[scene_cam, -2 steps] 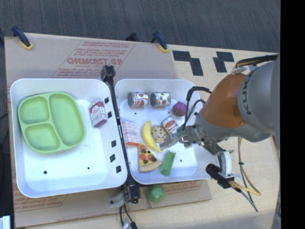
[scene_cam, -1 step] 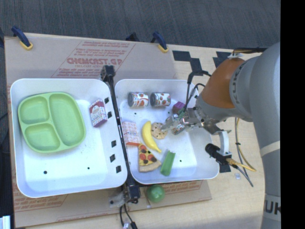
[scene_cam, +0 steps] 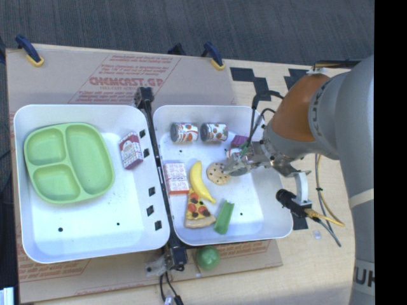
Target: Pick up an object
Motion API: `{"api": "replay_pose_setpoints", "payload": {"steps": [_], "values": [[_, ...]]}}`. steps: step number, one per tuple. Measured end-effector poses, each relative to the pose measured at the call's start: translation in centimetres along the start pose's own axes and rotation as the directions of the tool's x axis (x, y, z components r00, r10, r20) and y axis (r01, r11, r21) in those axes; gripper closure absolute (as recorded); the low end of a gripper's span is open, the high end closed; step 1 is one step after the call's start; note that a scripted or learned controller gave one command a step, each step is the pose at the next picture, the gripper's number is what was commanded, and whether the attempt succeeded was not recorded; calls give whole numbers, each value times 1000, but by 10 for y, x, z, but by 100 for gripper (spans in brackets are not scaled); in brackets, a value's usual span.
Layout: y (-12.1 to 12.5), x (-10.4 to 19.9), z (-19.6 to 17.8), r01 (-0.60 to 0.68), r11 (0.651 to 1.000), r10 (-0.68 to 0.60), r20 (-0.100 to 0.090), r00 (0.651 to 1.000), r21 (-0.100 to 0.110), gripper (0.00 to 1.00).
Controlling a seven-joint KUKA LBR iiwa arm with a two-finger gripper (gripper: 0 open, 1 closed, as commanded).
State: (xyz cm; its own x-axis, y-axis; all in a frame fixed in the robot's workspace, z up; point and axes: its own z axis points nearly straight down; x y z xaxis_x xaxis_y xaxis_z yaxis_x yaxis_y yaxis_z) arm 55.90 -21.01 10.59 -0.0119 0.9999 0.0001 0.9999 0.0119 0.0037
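My gripper (scene_cam: pixel 237 164) is low in the right bin (scene_cam: pixel 270 224), right beside the round cookie (scene_cam: pixel 217 174), at its right edge. A yellow banana (scene_cam: pixel 200 182) lies just left of the cookie, with a pizza slice (scene_cam: pixel 199 212) and a green vegetable piece (scene_cam: pixel 224 216) in front of it. Two small cans (scene_cam: pixel 184 133) (scene_cam: pixel 214 132) lie on their sides along the bin's back wall. A purple item (scene_cam: pixel 239 140) is partly hidden behind the wrist. A red and white packet (scene_cam: pixel 175 176) lies by the bin's left wall.
The left bin (scene_cam: pixel 76 234) holds a green divided plate (scene_cam: pixel 67 162) and a dark red packet (scene_cam: pixel 131 150). A green ball (scene_cam: pixel 206 257) sits on the cardboard outside the bins' front edge. The arm's bulk covers the right bin's right rim.
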Motion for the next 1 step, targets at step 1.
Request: {"api": "replay_pose_setpoints", "payload": {"steps": [1], "values": [[-47,-1,-115,-9,1000,9,1,1000,3,100]]}}
